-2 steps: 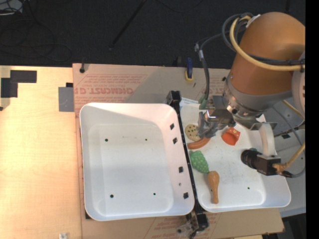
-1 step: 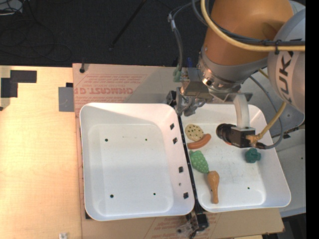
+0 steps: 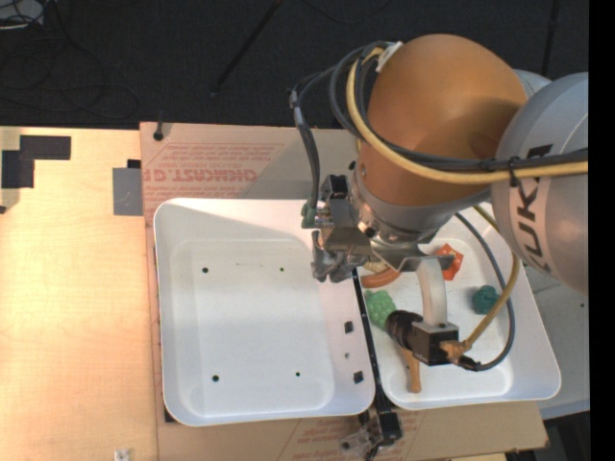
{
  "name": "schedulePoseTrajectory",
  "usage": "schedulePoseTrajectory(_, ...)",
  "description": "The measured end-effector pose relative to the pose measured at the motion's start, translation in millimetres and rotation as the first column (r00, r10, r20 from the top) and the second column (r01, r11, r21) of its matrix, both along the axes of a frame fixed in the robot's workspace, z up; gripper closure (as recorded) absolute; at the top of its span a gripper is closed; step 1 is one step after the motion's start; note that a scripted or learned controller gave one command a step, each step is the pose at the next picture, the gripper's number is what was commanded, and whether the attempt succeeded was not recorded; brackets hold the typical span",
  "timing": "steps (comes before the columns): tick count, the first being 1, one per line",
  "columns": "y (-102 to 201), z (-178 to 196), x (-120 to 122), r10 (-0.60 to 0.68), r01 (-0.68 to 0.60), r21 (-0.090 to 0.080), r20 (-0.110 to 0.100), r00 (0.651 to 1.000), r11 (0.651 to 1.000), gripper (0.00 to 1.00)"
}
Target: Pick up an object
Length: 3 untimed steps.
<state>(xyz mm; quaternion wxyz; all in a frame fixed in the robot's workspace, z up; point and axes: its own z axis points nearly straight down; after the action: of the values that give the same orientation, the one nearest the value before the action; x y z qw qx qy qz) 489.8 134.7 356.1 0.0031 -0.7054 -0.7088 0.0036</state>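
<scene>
Camera view has the arm [image 3: 452,152] bulking over the right bin [image 3: 524,377], hiding much of its floor. Left bin [image 3: 245,315] lies beside it. Below the wrist, the gripper [image 3: 332,262] hangs at the bins' shared edge. A green object [image 3: 381,307], teal piece [image 3: 483,299] and partly covered orange item [image 3: 450,260] lie in the right bin.

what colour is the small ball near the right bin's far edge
Teal green; the ball shows clearly in the camera view, lying in the right bin.
</scene>
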Motion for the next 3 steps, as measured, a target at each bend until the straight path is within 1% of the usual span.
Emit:
schedulePoseTrajectory(1, -75, -34, -15, -0.013, 0.013, -0.003, 0.001, 1.000, 1.000, 1.00)
schedulePoseTrajectory(2, -64, 61, 12, -0.003, 0.003, 0.002, 0.018, 1.000, 1.000, 1.00)
schedulePoseTrajectory(3, 0, 185, 21, 0.002, -0.002, 0.005, 0.019, 1.000, 1.000, 1.00)
